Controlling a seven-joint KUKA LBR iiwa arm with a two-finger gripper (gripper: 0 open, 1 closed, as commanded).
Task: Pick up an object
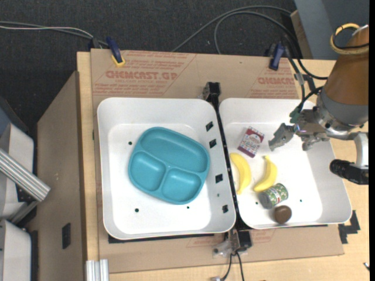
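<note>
My gripper (295, 139) hangs over the right bin (328, 186), near its back right part. Its fingers stand open with nothing between them. A small red and white box (251, 141) lies just to the gripper's left. Two yellow bananas lie in front of it, one (240, 171) by the bin's left wall and one (266, 175) beside it. A green can (273, 195) lies on its side near the front, with a brown round object (282, 213) touching it on the front side.
The left bin (114, 127) holds a teal divided plate (169, 164). A black divider (220, 151) runs between the two bins. Cables trail over the bench's back right corner.
</note>
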